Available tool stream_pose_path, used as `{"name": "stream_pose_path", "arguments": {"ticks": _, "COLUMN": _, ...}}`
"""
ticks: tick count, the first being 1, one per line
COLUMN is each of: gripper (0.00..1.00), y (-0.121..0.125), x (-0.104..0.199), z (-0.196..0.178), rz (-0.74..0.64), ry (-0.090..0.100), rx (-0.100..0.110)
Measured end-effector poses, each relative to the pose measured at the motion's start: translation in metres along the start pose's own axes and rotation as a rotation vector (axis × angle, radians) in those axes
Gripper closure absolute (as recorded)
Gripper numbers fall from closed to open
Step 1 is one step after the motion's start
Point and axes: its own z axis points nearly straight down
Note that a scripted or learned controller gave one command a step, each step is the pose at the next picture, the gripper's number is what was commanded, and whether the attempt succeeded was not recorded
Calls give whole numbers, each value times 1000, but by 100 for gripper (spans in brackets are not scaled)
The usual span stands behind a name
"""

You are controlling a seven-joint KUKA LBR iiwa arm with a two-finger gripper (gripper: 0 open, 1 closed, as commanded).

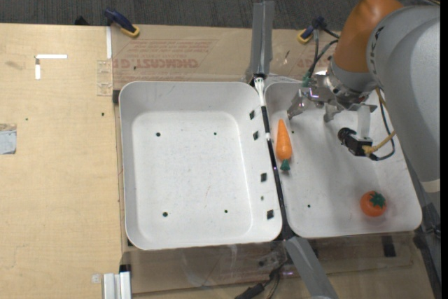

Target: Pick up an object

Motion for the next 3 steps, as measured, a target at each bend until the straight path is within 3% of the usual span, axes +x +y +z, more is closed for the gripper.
{"name": "stream_pose_path", "arguments": {"ticks": 1, "gripper": 0, "y": -66, "x": -24, "z": 0, "rz": -80, "ry": 1, "rx": 1}}
{"name": "stream_pose_path", "arguments": {"ticks": 2, "gripper": 0, "y": 3, "x": -3, "z": 0, "rz": -75, "ry": 0, "rx": -1}}
{"name": "stream_pose_path", "arguments": {"ticks": 3, "gripper": 0, "y": -105, "x": -29, "z": 1, "rz": -175, "ry": 2, "rx": 2}}
